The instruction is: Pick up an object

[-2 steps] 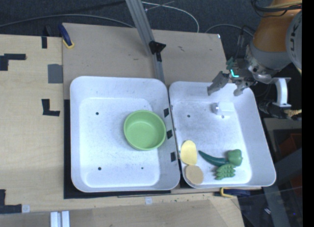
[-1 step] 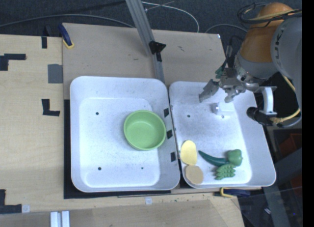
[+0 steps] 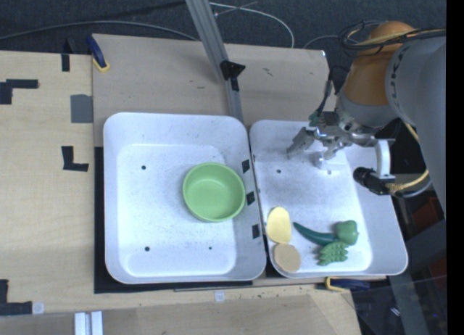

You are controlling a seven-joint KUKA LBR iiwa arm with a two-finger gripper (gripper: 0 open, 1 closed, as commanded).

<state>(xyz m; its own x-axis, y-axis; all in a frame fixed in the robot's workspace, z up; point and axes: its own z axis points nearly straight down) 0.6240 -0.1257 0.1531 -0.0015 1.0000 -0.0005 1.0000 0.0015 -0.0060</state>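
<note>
Two white bins sit side by side on the pale wooden desk (image 3: 167, 72): the left bin (image 3: 123, 181) holds one green bowl (image 3: 213, 192), and the right bin (image 3: 377, 246) holds five small things along its near edge, a yellow piece (image 3: 279, 225), a tan round piece (image 3: 287, 257), a dark green pepper (image 3: 312, 233), a green round vegetable (image 3: 346, 230) and a bumpy green one (image 3: 333, 254). The gripper (image 3: 310, 149) hangs over the far end of the right bin, its fingers spread wide with nothing between them, well apart from those pieces. A grey pole (image 3: 206, 29) slants across the desk, with cables (image 3: 254, 14) on the dark floor beyond.

Open-fingered gripper (image 3: 309, 149) hangs over the right white bin (image 3: 377, 250); a round green bowl (image 3: 213, 192) sits centre frame, in the left bin (image 3: 123, 181).
</note>
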